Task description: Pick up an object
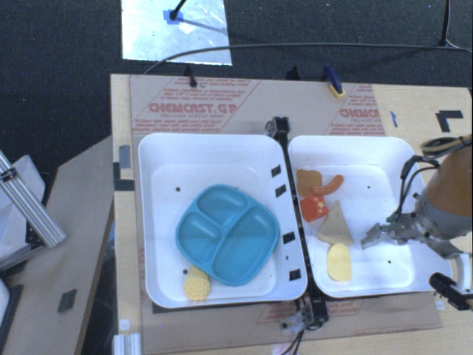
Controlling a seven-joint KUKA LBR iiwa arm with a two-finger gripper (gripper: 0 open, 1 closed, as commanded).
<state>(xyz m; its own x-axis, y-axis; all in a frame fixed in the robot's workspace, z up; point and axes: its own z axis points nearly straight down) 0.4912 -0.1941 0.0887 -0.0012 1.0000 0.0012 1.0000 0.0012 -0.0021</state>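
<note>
Toys crowd the left half of the right bin point(399, 154): an orange piece point(309, 179), an orange sausage shape point(329, 185), a red piece point(313, 208), a tan wedge point(336, 226) and a pale yellow oval point(339, 262), with the gripper point(372, 236) low over the bin floor just right of the wedge, touching none of them. The left bin point(159, 161) holds a blue divided plate point(227, 233) and a yellow corn-like toy point(196, 285) at its lower edge. Whether the fingers are apart or together cannot be told, and the arm is cut off at the right.
</note>
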